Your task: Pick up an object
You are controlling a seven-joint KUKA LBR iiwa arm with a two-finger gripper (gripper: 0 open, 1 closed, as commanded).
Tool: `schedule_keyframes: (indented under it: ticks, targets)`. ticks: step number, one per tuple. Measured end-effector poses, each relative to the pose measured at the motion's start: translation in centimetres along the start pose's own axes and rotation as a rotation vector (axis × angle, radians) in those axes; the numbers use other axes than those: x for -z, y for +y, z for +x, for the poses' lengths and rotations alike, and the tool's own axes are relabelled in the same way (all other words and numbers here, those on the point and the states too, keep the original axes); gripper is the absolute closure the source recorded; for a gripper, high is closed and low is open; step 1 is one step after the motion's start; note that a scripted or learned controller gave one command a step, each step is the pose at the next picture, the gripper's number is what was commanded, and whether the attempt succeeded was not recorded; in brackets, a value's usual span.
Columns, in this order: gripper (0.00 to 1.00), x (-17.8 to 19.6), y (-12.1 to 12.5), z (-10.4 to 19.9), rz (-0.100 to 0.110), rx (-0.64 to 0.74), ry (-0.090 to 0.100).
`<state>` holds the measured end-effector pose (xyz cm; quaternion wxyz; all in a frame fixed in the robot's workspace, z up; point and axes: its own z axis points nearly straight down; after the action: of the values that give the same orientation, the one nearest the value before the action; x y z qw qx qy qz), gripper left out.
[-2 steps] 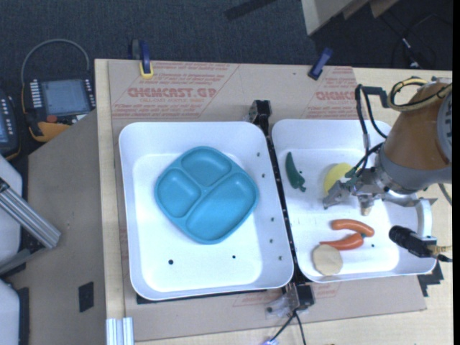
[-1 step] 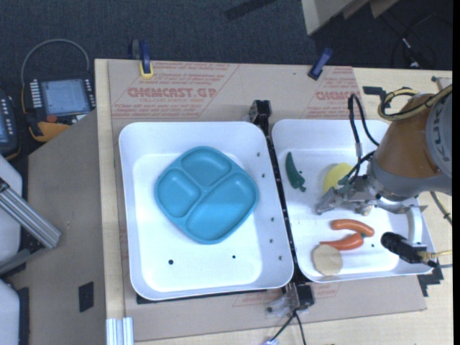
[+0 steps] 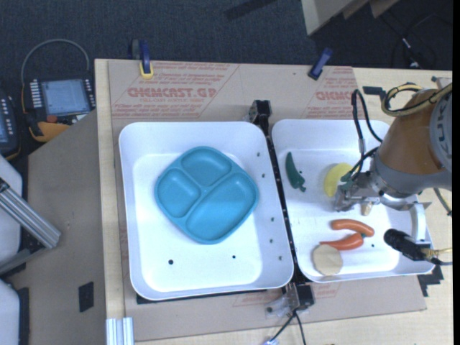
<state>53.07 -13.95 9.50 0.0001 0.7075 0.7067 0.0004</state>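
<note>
- Gripper sits low in the right bin, mid-bin toward its right edge, just beside the yellow object — possibly touching; can't tell.
- Finger state: can't tell, the wrist hides it.
- Nothing visibly held — pick not done as far as seen.
- Other candidates in the right bin: green piece near the left edge, orange-red pieces and a tan disc toward the front edge.
- Left bin holds a blue divided plate, centred.
- Left to do, likely: close on something and lift.
</note>
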Motion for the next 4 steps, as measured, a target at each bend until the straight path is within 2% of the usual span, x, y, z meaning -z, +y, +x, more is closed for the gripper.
schedule_keyframes:
  ticks: [1,3,4]
  targets:
    - [1.00,4.3,-0.1,-0.1,-0.004,0.001,-0.002]
    - [1.00,16.8,1.2,-0.7,-0.008,0.002,-0.004]
    - [1.00,16.8,2.6,5.2,-0.003,0.008,0.000]
